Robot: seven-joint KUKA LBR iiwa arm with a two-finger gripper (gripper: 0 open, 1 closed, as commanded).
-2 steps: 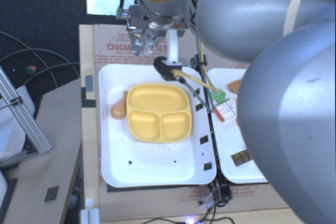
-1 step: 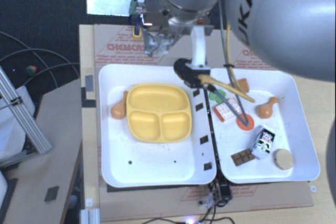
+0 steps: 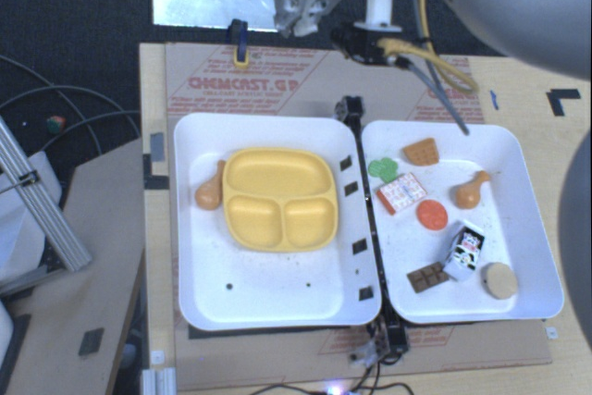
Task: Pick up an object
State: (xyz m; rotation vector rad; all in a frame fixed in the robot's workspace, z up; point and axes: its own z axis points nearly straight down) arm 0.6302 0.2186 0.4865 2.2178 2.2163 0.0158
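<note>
My gripper hangs high over the back edge of the bench, behind the left bin and well clear of every object. The right bin holds a green piece, an orange waffle, a brown drumstick, a small patterned box, a red disc, a little milk carton, a chocolate bar and a beige round piece. In the left bin lie a yellow divided tray and a second drumstick.
A black divider runs between the two bins. A yellow cable and grey hose trail from the arm over the back of the right bin. A blue clamp sits on the cardboard behind the left bin.
</note>
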